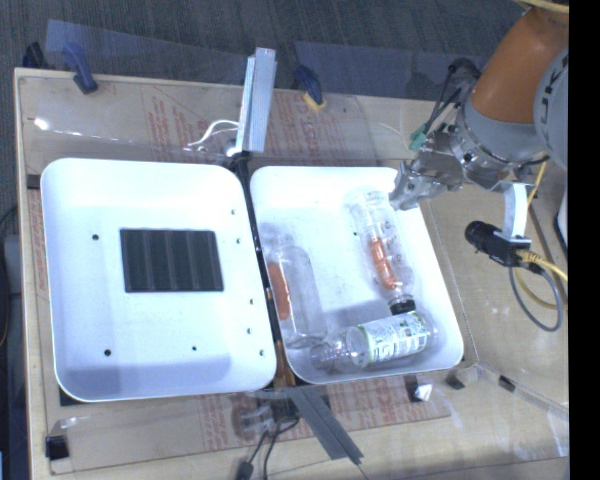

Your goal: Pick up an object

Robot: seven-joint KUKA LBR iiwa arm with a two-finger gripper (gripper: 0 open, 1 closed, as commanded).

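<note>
- Camera view, gripper (412, 190): sits over the upper right corner of the right bin (330, 183), at the end of the grey arm (515, 78) with the orange band. Its tip is close to the top end of a clear bottle. Finger spacing is too blurred to read; cannot tell if anything is pinched or touched.
- Right bin contents: three clear plastic bottles.
- Bottle with orange contents (382, 250): lies lengthwise along the right side of the bin, black cap toward the near end, clear end up near the gripper.
- Bottle by the divider (285, 288): lies lengthwise along the left wall of the right bin, with an orange strip showing inside it.
- Labelled bottle (380, 341): lies crosswise along the near wall, white and green label, just below the black cap of the orange-filled one.
- Left bin (70, 268): holds one dark ribbed rectangular panel (171, 260), flat on the floor, roughly central.
- The two bins touch along a dark centre seam; both rest on the bench (130, 118), which carries blue clamps (80, 73) at its far edge.
</note>
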